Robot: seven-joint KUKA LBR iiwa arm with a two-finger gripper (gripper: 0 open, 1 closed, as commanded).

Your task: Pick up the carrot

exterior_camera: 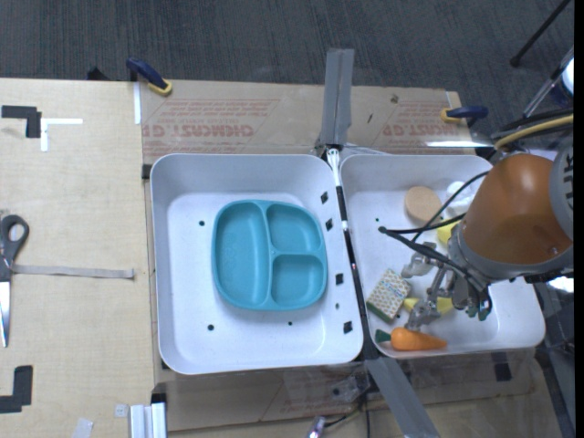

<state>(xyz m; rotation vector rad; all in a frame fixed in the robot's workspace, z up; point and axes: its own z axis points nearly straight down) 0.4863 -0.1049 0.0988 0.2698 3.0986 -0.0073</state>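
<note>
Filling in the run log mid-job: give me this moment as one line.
stage: approach | gripper low in right bin, just above carrot | carrot lying at near wall, not lifted | blue tray in left bin

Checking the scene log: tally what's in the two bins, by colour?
Teal: 1, divided plate in the left bin
Orange: 1, carrot in the right bin
Tan: 1, round disc
Speckled beige: 1, block
Yellow: at least 1 piece, partly hidden by the arm
Total: at least 5
</note>
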